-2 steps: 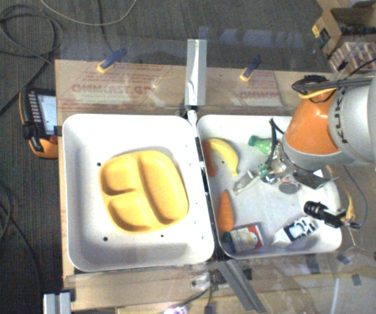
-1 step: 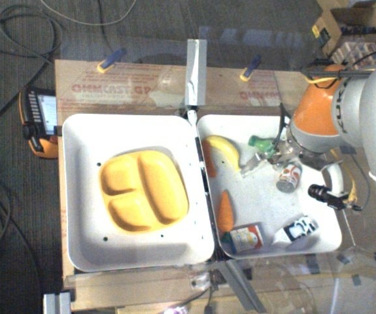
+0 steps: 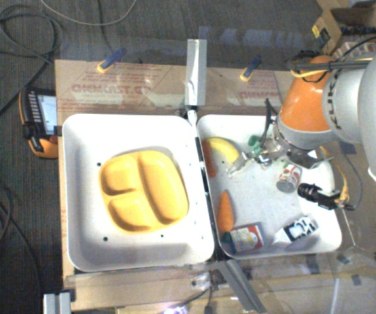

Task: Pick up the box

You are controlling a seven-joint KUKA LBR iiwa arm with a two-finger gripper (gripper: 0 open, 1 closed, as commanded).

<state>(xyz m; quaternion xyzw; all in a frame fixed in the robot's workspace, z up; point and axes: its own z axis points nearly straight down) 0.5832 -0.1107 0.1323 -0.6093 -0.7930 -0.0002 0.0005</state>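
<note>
- Your gripper (image 3: 252, 154) hangs over the upper middle of the right bin (image 3: 335, 241), just beside the yellow banana-like fruit (image 3: 222, 150). Nothing is visibly between its tips, but you cannot tell from this angle how far apart the tips stand.
- The box (image 3: 245, 238) lies flat against the near wall of that same bin, below the gripper and slightly to its left in the camera view, well apart from it.
- The box's long axis runs roughly left to right along the near wall, tilted a little. I judge you would want the jaws closing across its short side.
- Watch the neighbours: the orange carrot-like piece (image 3: 225, 211) touches or nearly touches the box's upper left corner, and a small dark-and-white carton (image 3: 300, 229) sits near its right end.
- A small can (image 3: 289, 176) stands to the right of the gripper, off the straight line down to the box.
- The left bin (image 3: 76, 241) holds a yellow divided tray (image 3: 145, 190), which plays no part here.
</note>
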